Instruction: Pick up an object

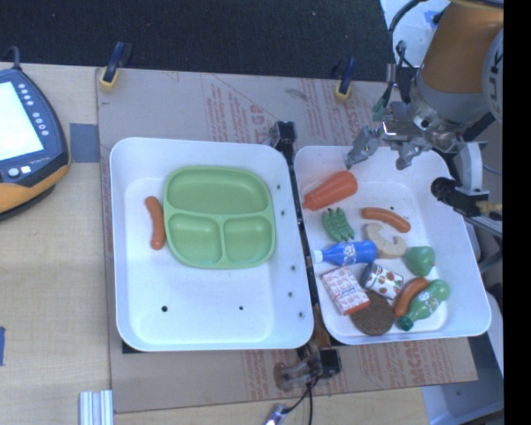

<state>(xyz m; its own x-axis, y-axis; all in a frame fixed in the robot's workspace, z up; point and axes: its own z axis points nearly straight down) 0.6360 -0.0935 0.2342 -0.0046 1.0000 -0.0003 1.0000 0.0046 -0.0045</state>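
My gripper [382,152] hangs over the far edge of the right bin [465,242], its two fingers spread open with nothing between them. Just below it and to the left lies an orange carrot [331,189]. The right bin also holds a sausage [385,219], a green ridged piece [338,225], a blue bottle [346,253], a beige curved piece [385,239], a red-and-white packet [345,290], a brown cookie [373,317], and a green bottle [425,304]. In the left bin [133,237] a green divided plate [219,216] lies beside another sausage [156,222].
A tablet-like pendant with an orange rim [13,140] lies on the bench at far left. Clamps [113,65] hold the cardboard sheet at the back edge. A black latch [285,135] sits between the bins at the far side.
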